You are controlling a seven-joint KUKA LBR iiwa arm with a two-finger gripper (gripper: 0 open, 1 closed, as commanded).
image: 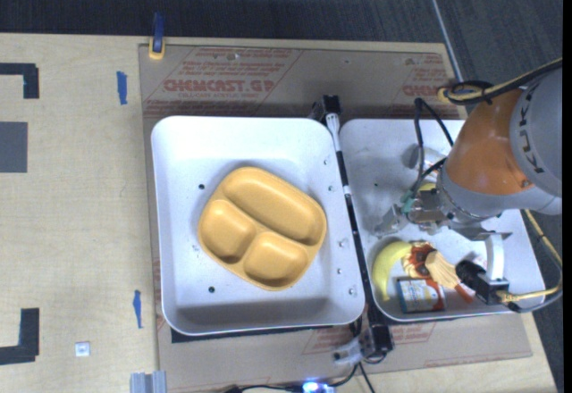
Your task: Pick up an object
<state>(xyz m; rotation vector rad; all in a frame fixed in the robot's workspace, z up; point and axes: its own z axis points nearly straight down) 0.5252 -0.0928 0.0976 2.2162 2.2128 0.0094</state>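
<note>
My gripper hangs low in the right bin, under the orange band of the arm. Just in front of it, at the bin's near edge, lies a yellow-green round fruit. Beside the fruit to the right are a small blue and white can and a red and tan item. The gripper is above and slightly behind the fruit, and the wrist hides what lies directly beneath it.
The left bin holds a large yellow tray with three compartments. A black divider runs between the two bins. The arm's body covers the right side of the right bin.
</note>
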